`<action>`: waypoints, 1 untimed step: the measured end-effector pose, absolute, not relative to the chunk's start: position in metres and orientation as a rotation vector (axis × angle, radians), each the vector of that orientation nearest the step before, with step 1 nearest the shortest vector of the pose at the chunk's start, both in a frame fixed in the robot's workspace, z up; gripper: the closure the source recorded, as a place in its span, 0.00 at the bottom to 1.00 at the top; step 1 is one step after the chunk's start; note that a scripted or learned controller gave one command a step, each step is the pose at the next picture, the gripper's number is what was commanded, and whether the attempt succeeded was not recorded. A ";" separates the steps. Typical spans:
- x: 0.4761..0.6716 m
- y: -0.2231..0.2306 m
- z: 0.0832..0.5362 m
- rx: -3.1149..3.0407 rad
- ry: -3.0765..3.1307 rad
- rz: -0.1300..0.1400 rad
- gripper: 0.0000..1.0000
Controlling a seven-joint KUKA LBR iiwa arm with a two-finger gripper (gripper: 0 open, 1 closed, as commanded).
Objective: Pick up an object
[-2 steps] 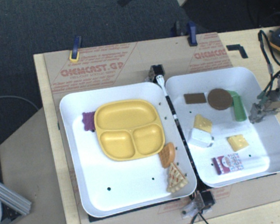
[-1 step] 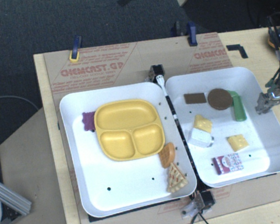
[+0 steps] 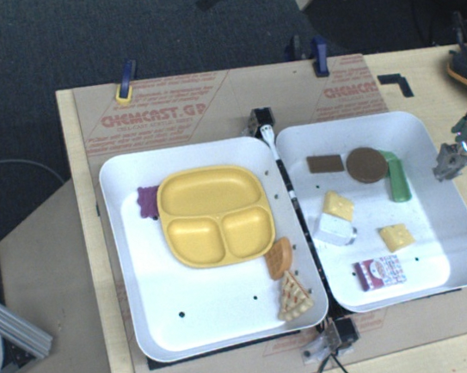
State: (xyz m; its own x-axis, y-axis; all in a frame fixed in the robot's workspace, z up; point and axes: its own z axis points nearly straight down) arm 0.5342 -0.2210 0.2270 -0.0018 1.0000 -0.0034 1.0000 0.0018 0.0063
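- Nearest the lens, a red-and-white packet (image 3: pixel 379 272) lies flat in the right bin (image 3: pixel 456 218); its print is too small to read.
- Yellow divided tray (image 3: pixel 216 214) fills the left bin (image 3: pixel 141 265), covering a purple piece (image 3: pixel 148 201).
- "CHEMCAST" shows on the bench board (image 3: pixel 153 113).
- Gripper (image 3: pixel 453 157) hovers at the right bin's edge; I cannot tell its jaw state.

My claw (image 3: pixel 454 159) hangs at the right bin's (image 3: pixel 457 226) right rim. In the left bin (image 3: pixel 137 265), a divided tray (image 3: pixel 216 212) lies far; a waffle piece (image 3: pixel 293 296) lies near-right of it.
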 end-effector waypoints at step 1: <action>0.553 -0.159 0.225 2.213 2.229 0.004 1.00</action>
State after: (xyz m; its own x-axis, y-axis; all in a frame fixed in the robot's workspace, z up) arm 0.5532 -0.1589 0.2249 -0.0073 1.0000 0.0018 1.0000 0.0073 0.0020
